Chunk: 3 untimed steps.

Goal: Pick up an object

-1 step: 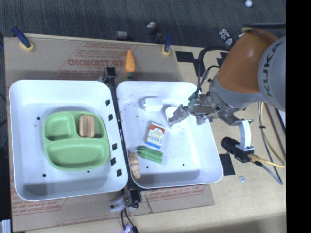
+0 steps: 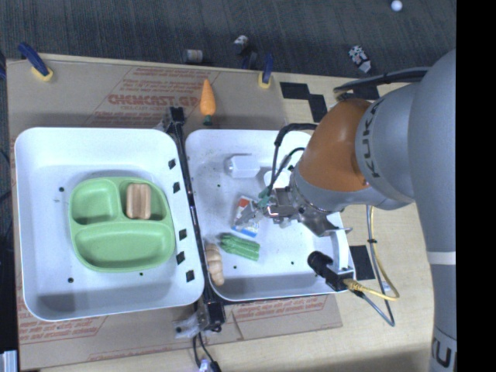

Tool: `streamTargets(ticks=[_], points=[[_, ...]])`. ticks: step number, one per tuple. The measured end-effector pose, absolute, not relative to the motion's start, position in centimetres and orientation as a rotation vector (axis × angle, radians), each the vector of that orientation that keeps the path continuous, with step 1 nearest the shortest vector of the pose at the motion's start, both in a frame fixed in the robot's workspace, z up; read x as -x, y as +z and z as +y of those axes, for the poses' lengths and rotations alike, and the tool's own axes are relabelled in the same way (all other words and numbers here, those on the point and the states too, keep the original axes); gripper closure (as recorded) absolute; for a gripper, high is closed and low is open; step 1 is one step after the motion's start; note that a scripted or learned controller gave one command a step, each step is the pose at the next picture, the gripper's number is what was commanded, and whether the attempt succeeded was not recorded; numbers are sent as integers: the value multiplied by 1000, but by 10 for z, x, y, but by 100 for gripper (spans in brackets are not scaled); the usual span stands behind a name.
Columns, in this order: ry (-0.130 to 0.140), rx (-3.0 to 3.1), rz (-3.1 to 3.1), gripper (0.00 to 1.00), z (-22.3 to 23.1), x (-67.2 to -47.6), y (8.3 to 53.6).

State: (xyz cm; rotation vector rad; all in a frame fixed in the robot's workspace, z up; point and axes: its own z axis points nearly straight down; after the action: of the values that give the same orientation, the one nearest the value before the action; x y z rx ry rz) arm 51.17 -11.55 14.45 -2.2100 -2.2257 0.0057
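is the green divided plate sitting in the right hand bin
No, the green divided plate lies in the left bin, with a small wooden block in one compartment.

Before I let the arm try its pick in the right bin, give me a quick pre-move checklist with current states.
1. End effector over right bin: ok.
2. Target nearby: small colourful packet right beside it: ok.
3. Anything held: cannot tell.
4. Green item lies apart from the packet: ok.
5. Bread-like piece sits at the bin's left wall, hard to reach: not ok.
6. Green tray in left bin, out of the way: ok.
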Motion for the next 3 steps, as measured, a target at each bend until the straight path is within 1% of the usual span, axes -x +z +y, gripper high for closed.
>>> streamTargets(ticks=[1,2,3], points=[[3,2210,-2226,0,-105,-476,91],[3,2211,-2229,0,-92,-543,92],[6,2206,-2232,100,-93,-543,102]])
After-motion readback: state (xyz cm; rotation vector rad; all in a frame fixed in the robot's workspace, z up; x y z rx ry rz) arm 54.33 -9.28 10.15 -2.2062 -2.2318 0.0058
